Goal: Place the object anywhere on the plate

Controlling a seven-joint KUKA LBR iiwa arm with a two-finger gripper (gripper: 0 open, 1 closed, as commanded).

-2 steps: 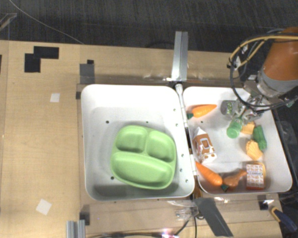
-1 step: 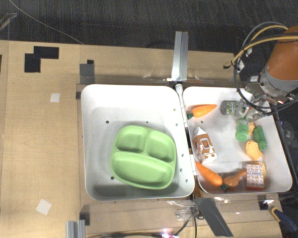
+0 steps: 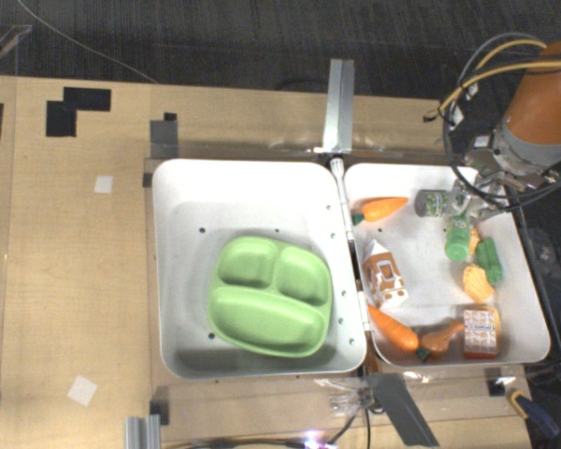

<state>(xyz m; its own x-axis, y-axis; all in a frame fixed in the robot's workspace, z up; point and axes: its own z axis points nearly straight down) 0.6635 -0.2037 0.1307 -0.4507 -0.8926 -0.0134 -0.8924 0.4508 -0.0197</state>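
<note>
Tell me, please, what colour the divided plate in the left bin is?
The divided plate is light green, seen plainly in the camera view, lying in the white left bin.

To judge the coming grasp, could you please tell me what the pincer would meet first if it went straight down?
Probably the small grey can or the green bottle just below the pincer; depth is unclear from this slanted view.

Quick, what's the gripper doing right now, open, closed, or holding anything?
Gripper: cannot be told. It hangs over the far part of the right bin, beside the small can and above the green toy items.
</note>
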